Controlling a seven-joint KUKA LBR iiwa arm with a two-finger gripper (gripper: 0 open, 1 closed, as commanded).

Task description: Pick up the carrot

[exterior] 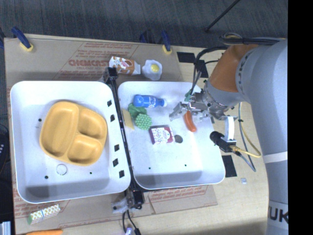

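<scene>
Orange carrot [190,122] lies in the right bin [166,177], at the frame's centre right, directly under the pincer [188,109]. Whether its fingers are apart or clamped, I cannot tell; it seems placed for a grasp.

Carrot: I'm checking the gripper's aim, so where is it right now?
The carrot lies in the right bin, near its right wall, directly under the gripper and right of the maroon packet.

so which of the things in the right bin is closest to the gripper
The orange carrot, right under the gripper; the blue bottle, green piece and maroon packet lie farther left.
</scene>
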